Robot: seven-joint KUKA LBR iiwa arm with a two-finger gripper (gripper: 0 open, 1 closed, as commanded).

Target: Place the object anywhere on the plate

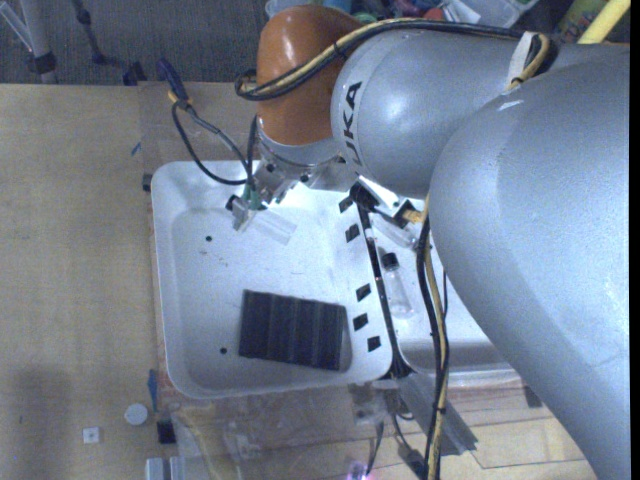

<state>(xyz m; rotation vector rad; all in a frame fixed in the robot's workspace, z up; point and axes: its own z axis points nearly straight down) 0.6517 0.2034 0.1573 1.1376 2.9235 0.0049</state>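
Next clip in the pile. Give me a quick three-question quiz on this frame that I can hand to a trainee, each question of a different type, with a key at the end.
1. True or false: the dark ribbed object lies flat on the floor of the white bin.
2. Multiple choice: where is the gripper relative to the dark ribbed object? A) touching it B) apart from it, toward the bin's far end C) outside the bin, over the wooden bench
3. Fill in: the band above the arm's wrist is coloured ____.

Key: 1 true; 2 B; 3 orange.
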